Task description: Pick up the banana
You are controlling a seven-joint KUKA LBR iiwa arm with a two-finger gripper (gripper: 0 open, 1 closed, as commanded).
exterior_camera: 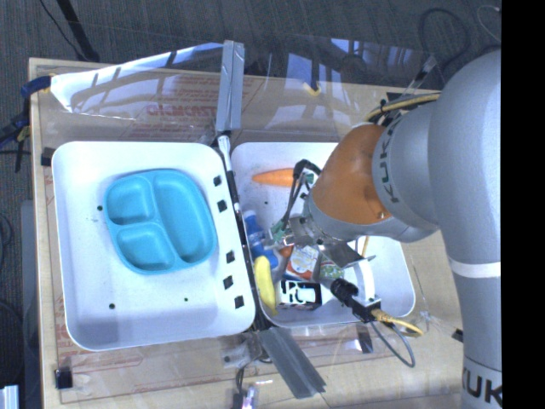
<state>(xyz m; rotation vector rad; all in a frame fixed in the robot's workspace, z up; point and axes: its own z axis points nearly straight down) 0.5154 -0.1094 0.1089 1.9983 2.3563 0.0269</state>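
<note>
Nearest, in the right bin: banana lying along the left wall, beside a black-and-white packet. Above these, gripper low over clutter, its grip impossible to tell. Farther back, a carrot. In the left bin, a blue divided plate. Beyond, wooden bench and clear sheet.

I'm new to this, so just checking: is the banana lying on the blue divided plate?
No. The banana lies in the right bin near its left wall, while the blue divided plate sits in the left bin.
</note>
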